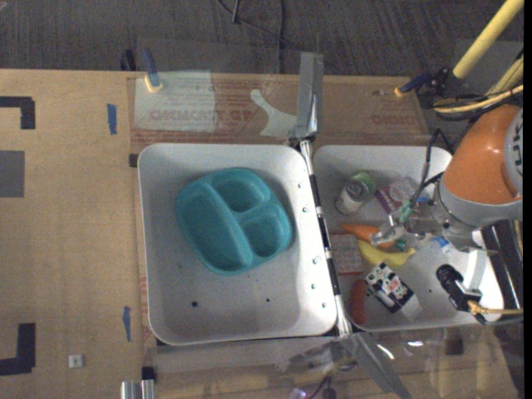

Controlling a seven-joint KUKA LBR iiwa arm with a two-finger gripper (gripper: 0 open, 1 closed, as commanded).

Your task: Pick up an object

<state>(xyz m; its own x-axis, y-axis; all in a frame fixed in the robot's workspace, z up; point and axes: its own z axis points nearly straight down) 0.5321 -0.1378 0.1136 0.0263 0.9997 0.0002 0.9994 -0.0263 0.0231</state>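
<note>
Since the task is a pick from clutter, the scene is split in two: the left bin (158,248) is given over to a teal divided tray (234,219), laid flat approx. mid-bin, w/ bare white floor all round it, apart from the walls. No other item is seen there. The right bin (332,160) is where the loose pickables are heaped: a small can (355,191) on its side at the far left, an orange carrot-like piece (359,231) nearer, a yellow banana-like item (386,256) just beside it, a black-and-white block (389,287) near-centre, a red item (358,299) by the near-left wall. The gripper (397,233) is lowered into this pile, reached in from the right, directly over the carrot/banana pair, prob. touching or almost. Whether anything is grasped can't be told; metal parts and objects blur together at that spot.
</note>
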